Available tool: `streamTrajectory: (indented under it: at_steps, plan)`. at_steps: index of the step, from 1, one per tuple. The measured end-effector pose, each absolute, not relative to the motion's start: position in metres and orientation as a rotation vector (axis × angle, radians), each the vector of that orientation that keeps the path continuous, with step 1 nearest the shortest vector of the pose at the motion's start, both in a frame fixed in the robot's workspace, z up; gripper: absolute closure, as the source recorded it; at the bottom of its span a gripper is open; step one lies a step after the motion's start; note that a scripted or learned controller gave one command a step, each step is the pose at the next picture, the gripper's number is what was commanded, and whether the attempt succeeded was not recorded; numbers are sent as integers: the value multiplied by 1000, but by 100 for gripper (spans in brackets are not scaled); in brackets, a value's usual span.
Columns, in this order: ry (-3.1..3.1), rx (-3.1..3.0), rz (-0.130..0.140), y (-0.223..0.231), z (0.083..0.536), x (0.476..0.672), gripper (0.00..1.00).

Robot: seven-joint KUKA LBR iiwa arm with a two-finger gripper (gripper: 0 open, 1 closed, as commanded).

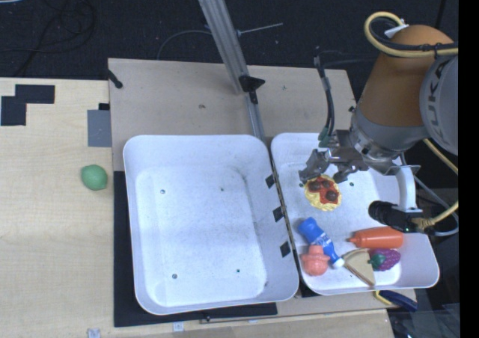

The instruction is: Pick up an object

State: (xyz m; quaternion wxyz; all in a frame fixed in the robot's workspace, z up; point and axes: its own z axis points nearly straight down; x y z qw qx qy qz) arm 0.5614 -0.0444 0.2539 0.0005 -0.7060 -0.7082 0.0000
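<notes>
While the gripper [327,168] hangs low over the right bin [420,273], its dark fingers stand apart, clasping nothing. Directly beneath and just in front of them lies the yellow-and-red toy [323,192], close to the fingertips; contact cannot be confirmed. A blue bottle [316,235] and orange-red piece [376,238] lie nearer the bin's front.

Pale wooden bench [45,254] under even light – black floor [112,15] behind, strewn with cables [179,37]
</notes>
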Motion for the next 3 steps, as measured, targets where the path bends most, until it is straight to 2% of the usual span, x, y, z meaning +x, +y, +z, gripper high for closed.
streamTrajectory:
  at_steps: [2,3]
  plan:
    - [-2224,-2218,0,43,256,597,100]
    - [-2223,-2218,2,85,237,615,100]
